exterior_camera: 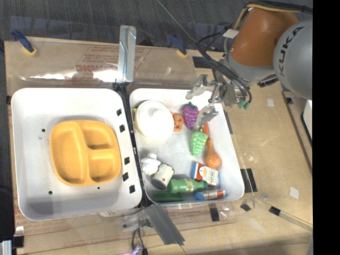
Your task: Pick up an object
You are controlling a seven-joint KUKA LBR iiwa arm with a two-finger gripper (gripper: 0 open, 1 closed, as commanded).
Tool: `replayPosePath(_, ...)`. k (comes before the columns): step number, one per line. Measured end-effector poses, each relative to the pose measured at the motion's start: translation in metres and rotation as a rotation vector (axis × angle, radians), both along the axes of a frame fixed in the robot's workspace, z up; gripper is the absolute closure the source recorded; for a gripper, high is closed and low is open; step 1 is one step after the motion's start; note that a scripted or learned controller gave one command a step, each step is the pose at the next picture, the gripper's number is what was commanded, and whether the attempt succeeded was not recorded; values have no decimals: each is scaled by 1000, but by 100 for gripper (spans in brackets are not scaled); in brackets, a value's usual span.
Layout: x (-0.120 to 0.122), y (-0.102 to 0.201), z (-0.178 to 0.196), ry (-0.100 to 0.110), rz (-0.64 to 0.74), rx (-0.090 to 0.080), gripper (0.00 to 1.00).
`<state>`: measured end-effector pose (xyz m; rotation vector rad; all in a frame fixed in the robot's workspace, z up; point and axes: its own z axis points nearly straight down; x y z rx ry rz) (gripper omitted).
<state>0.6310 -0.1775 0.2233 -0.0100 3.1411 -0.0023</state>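
Hovering over the right bin (234,158)'s far right corner, the gripper (206,101) hangs with its fingers spread, pinching nothing. Just below it lies the purple grape bunch (190,114), its long axis running near to far. The grey arm (295,41) reaches in from the upper right, wrist tilted downward

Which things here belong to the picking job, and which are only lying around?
Job: pincer; toys in the right bin: purple grapes, green grapes, carrot, green bottle, white bowl.

Lying about: yellow divided tray in the left bin.
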Motion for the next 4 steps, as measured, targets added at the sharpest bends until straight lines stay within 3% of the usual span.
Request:
replayPosePath(1,-9,-10,-125,-12,80,-2,0)
replayPosePath(2,-54,-20,-124,-14,93,-2,0)
replayPosePath(4,-42,-10,-124,-15,85,-4,0)
